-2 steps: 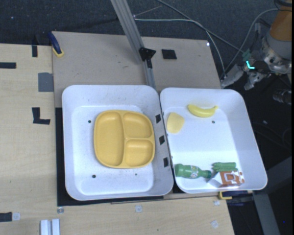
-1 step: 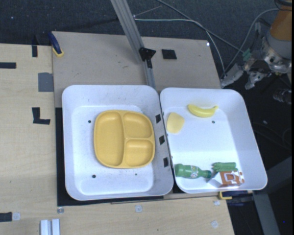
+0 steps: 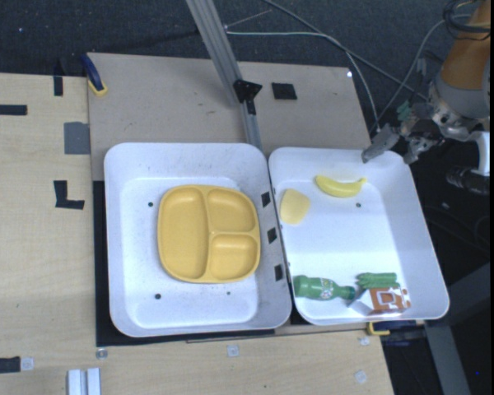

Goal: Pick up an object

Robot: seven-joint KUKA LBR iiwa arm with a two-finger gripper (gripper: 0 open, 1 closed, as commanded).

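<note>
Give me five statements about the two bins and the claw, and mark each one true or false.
1. The yellow divided tray lies in the left bin. True.
2. The banana lies in the left bin. False: it lies in the right bin, near its far edge.
3. The green bottle lies on its side near the right bin's near edge. True.
4. The claw is down over the divided tray. False: it hangs at the right bin's far right corner.
5. The pale yellow piece rests on top of the banana. False: it lies apart from it, to its left.
</note>
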